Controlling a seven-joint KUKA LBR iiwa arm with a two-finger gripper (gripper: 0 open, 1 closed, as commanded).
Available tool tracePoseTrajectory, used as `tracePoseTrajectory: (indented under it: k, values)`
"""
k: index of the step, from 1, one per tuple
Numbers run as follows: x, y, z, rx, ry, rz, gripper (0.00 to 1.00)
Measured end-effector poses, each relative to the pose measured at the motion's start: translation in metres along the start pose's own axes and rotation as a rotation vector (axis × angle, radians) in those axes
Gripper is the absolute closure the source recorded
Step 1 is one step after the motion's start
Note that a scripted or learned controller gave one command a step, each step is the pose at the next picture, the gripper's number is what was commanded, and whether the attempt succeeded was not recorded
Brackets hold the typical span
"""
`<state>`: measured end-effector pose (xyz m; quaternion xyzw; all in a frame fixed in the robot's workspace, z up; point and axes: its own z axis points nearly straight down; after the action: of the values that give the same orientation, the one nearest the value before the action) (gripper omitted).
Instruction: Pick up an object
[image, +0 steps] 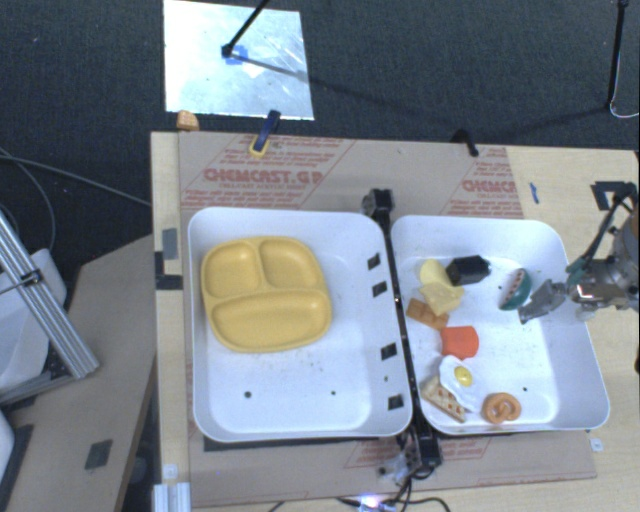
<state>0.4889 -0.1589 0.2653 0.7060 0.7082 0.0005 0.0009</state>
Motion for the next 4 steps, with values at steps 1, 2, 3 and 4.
tracePoseTrajectory:
  k: [1,2,3,4]
  values:
    - [0.093,0.029,0.014,0.000,0.003,-0.009,0.00]
    - [0.066,0.048,0.126,0.008,0.001,0.004,0.00]
    - [0.060,0.068,0.184,0.003,0.001,0.002,0.00]
    - [0.076,0.019,0.181,0.006,0.002,0.004,0.00]
